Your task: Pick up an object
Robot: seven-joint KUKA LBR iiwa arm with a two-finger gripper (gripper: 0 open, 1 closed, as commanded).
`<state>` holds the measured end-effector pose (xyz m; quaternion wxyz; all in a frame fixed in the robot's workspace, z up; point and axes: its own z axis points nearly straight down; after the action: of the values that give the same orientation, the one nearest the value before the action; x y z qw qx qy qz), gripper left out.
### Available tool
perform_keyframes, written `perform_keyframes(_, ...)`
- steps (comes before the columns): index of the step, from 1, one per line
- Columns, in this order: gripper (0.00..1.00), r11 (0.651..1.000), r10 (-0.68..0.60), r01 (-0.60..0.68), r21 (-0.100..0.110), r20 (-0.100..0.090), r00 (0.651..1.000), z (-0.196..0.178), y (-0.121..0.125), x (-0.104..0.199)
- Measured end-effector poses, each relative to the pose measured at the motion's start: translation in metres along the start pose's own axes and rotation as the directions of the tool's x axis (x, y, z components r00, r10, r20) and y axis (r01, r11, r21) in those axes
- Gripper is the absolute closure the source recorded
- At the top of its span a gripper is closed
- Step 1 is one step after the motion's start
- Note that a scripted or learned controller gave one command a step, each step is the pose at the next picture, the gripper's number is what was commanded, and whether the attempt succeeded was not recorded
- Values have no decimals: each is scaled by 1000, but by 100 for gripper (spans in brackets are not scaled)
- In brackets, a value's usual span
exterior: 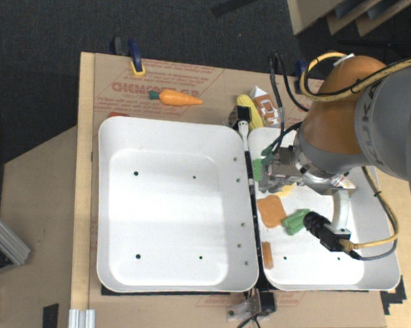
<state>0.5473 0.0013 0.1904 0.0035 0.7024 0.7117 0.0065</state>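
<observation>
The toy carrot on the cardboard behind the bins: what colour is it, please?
Orange, with a green top: carrot, camera view.

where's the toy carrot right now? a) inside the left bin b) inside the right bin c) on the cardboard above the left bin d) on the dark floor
c: the toy carrot lies on the brown cardboard just beyond the far rim of the left bin, outside both bins.
</observation>
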Motion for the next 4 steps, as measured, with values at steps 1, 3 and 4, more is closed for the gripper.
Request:
perform_keyframes(1,100,1000,9,-9,4,4,1000,-39,85,18)
perform_keyframes(3,100,1000,5,-5,9,0,1000,-68,120,160)
perform_keyframes(4,100,1000,5,-5,11,1,1000,-73,122,227)
